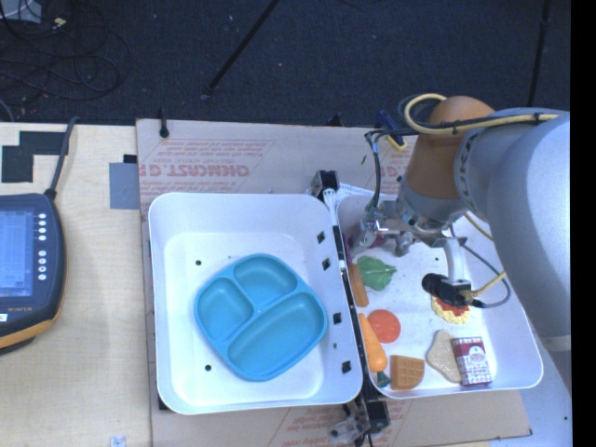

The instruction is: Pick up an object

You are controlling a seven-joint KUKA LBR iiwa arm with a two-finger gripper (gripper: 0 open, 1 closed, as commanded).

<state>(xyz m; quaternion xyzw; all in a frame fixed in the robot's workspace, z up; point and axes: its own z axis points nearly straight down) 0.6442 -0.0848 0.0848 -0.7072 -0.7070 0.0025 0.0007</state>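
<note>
My gripper [388,235] hangs low over the far left part of the right bin [521,343], under the orange wrist band. Just below it lies a green leaf-shaped toy [376,272], close to the gripper's tip. Nothing shows held in the gripper. Other toys lie in the same bin: a short orange piece [357,288], a red tomato [383,325], a carrot [372,345], a waffle [406,372], a bread slice [442,355], a red carton [473,360] and a yellow and red piece [453,309].
The left bin [177,250] holds a blue divided plate [261,317]. A black-clipped divider [341,277] separates the two bins. A handheld control pendant [23,259] lies on the bench at far left. Cables trail from the wrist over the right bin.
</note>
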